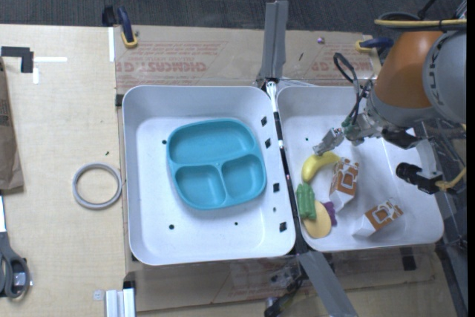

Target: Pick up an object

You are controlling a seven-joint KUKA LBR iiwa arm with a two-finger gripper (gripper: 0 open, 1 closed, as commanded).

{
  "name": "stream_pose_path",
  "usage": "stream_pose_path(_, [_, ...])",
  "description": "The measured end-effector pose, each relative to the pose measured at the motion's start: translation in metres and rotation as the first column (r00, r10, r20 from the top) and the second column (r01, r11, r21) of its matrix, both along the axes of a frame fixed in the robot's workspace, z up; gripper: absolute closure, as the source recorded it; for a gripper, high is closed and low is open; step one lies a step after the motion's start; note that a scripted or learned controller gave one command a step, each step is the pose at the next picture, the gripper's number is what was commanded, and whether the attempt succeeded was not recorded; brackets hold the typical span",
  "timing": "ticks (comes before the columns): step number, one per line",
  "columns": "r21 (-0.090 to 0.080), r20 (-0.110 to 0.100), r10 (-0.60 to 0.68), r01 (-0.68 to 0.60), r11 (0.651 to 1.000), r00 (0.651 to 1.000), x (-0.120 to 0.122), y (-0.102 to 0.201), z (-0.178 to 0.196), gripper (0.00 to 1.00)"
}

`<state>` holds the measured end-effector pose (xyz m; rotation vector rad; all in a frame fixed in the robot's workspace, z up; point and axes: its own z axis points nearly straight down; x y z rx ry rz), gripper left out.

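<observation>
- Nearest the camera in the right bin (pixel 423 234) lie a yellow rounded toy (pixel 317 226), a purple piece (pixel 329 210) touching it, and a small carton (pixel 384 214) with an orange-and-white pattern, tipped on its side near the bin's front right. The carton looks light and stiff-walled, likely to crush a little if squeezed hard; its flat faces would suit a pinch across the narrow side.
- Just behind the yellow toy a green piece (pixel 306 200) lies along the bin's left wall, close enough that the wall may block one jaw.
- Next comes a second patterned carton (pixel 345 177), leaning against the banana (pixel 318 164). The banana is probably a light, hard, smooth plastic toy, so it may slip or roll; the thick middle of its curve, taken across the width, seems the surest hold.
- The gripper (pixel 332 138) hangs just above and behind the banana's upper end. Whether the jaws are spread or pressed together cannot be told, and nothing is seen between them.
- In the left bin (pixel 141 182) a blue divided tray (pixel 217 163) lies flat: broad, stiff and low, offering only a thin rim to grip.
- On the tabletop (pixel 59 130) to the far left rests a grey ring (pixel 97 185), well apart from both bins.
</observation>
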<state>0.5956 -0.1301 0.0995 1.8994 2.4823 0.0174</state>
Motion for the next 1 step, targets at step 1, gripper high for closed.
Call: stream_pose_path(1, [0.002, -0.025, 0.074, -0.074, 0.997, 0.997, -0.0622, 0.0252, 0.0266, 0.00])
